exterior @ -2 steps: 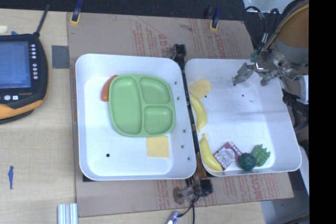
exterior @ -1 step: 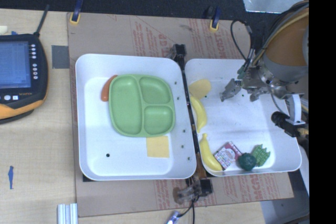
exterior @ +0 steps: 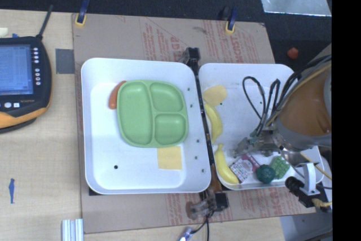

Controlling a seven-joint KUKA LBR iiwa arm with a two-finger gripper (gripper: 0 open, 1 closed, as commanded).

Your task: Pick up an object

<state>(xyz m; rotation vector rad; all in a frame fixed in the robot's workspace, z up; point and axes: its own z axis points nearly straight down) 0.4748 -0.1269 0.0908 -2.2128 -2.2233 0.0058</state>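
At the tabletop's (exterior: 39, 172) left edge lies a teach pendant (exterior: 20, 83) with a lit blue screen and an orange underside. A brown cardboard sheet (exterior: 169, 36) covers the middle of the tabletop, pinned at its far edge by two blue and yellow clamps (exterior: 82, 13), and both bins rest on it.

The left bin (exterior: 96, 169) holds a green divided plate (exterior: 152, 113) near its middle. An orange sausage-shaped piece (exterior: 114, 96) pokes out from under the plate's far-left rim, touching it. A flat yellow square (exterior: 170, 157) lies just beside the plate's near edge, toward the bin's near-right corner. A small dark speck (exterior: 115, 166) sits apart from these near the bin's near-left corner.

The right bin (exterior: 237, 71) touches the left bin along their shared edge. Along its left wall lie a pale yellow piece (exterior: 215, 94) at the far end, a banana (exterior: 214, 122) just below it, and a second banana (exterior: 224, 167) curving toward the near-left corner. Just right of that second banana is a small red and white printed packet (exterior: 243, 168), and beside it a green broccoli-like item (exterior: 269, 171) near the bin's near edge.

The grey arm (exterior: 307, 107) hangs over the right bin's right half, black cables (exterior: 262, 100) looping from it. The hand (exterior: 255, 147) is low in the bin, just above the packet and the green item; I cannot tell how wide it stands or whether it holds anything.
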